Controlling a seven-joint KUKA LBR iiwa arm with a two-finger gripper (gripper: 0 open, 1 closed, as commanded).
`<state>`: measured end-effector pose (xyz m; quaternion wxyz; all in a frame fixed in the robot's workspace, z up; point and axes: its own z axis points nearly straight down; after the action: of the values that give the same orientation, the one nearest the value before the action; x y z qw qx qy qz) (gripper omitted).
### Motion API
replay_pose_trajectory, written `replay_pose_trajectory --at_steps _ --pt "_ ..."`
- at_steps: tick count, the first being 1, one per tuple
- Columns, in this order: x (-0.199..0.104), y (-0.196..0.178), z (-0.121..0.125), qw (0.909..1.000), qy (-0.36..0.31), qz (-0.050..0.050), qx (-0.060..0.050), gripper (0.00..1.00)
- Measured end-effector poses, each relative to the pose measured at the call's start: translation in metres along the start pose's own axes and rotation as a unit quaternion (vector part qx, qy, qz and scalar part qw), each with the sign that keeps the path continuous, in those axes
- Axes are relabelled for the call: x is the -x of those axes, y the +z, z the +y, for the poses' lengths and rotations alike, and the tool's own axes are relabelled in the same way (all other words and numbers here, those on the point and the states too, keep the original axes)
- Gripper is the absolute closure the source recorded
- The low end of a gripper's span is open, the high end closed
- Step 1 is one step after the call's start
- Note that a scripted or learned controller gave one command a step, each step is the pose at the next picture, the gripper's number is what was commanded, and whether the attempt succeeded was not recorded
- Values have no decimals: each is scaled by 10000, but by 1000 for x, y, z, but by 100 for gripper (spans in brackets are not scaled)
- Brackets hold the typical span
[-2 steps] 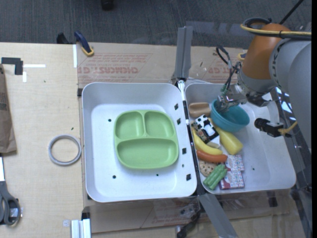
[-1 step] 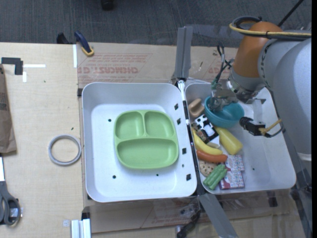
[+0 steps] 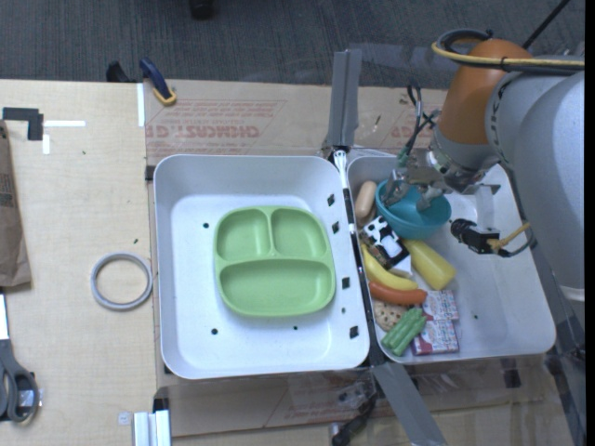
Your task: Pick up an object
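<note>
The right bin holds a heap of small things along its left side. A teal bowl sits at the top of the heap. Below it lie a black-and-white toy, a yellow banana, a yellow bottle-like piece, an orange carrot-like piece, a green piece and a pink packet. A tan bun-like piece lies against the bin's left wall. My gripper hangs over the far rim of the teal bowl, reaching down into it.
The left bin holds a green divided plate. A tape ring, a brown bag and scissors lie on the bench to the left. A blue clamp sits at the back.
</note>
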<state>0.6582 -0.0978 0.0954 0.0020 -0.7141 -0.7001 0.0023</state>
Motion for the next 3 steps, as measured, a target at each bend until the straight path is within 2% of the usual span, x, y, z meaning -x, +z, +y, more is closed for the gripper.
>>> replay_pose_trajectory --at_steps 1,2,3 --pt "14 -5 -61 9855 -1694 -33 115 0" --pt "10 -5 -74 9520 -3058 -58 127 0" --pt "17 1 -52 9555 -2949 -24 62 0"
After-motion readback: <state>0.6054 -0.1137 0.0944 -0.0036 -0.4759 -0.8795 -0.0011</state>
